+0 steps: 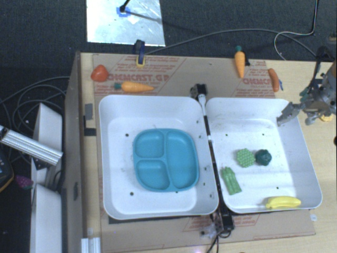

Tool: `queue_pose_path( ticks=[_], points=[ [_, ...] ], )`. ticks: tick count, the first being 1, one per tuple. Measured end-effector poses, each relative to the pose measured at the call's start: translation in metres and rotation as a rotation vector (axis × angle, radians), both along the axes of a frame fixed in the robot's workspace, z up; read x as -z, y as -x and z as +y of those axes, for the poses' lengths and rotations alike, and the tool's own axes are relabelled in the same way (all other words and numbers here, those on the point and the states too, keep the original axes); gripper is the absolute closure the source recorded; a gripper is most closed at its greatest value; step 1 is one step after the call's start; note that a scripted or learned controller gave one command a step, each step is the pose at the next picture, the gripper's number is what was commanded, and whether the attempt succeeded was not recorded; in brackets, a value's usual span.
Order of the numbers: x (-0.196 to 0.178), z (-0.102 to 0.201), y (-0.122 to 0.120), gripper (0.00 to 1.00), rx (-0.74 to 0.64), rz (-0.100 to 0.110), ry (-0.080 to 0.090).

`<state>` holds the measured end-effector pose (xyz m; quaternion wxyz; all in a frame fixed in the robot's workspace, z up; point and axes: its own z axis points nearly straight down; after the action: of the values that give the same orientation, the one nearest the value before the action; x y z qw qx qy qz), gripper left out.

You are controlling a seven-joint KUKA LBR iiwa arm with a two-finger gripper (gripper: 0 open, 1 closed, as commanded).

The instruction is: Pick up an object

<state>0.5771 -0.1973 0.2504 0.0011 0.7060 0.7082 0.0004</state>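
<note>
The right bin holds a light green bumpy piece touching a dark teal ball. A green oblong piece lies nearer the divider, and a yellow banana rests at the front rim. My gripper hangs over the bin's far right corner, well away from all of them. It is open, and nothing sits between its fingers.
The left bin holds a blue divided plate. On the cardboard behind the bins lie an orange carrot, a red tomato, a second carrot and an orange piece. A clamp grips the back edge.
</note>
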Motion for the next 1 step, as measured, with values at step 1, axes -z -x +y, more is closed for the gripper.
queue_pose_path(
  ticks=[1],
  points=[
    [0.1148, 0.0406, 0.043, 0.0, 0.001, 0.006, -0.003]
  ],
)
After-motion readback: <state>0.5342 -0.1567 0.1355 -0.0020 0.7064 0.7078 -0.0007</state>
